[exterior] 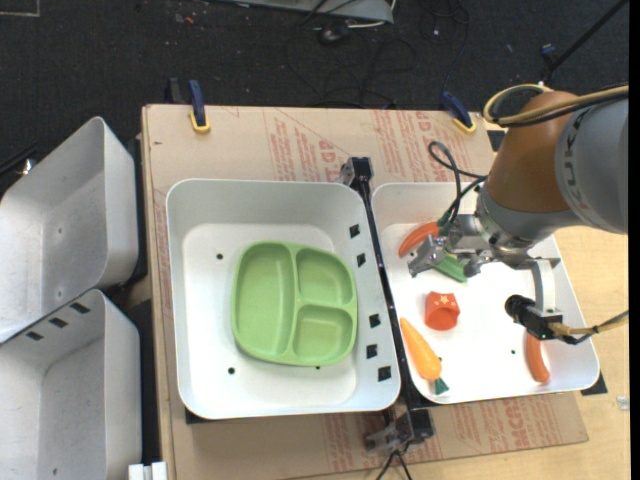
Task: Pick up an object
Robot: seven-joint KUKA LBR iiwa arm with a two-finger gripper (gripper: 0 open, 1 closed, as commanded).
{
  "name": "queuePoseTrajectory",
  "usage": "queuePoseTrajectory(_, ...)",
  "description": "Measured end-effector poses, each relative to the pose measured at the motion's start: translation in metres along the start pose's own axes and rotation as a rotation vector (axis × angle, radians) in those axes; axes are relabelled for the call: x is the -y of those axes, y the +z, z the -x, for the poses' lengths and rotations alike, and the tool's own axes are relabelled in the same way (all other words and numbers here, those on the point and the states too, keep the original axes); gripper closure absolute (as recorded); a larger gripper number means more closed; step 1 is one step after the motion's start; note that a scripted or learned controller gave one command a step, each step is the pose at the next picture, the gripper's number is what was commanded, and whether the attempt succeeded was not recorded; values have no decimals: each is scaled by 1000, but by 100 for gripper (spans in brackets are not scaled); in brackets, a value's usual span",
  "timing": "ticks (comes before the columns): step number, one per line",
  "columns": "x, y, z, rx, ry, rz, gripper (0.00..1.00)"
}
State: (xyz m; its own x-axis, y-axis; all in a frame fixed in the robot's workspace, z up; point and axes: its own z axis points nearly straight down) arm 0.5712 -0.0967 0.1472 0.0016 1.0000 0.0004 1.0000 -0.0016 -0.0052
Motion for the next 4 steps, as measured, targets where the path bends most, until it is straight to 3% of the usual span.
queuePoseTrajectory(1, 1, 54, -1, 0, -1, 0, 0)
queuePoseTrajectory(2, 0, 41, 0, 0, 1, 5, 100)
queuePoseTrajectory(4, -2, -66, 0, 2, -4, 12, 100)
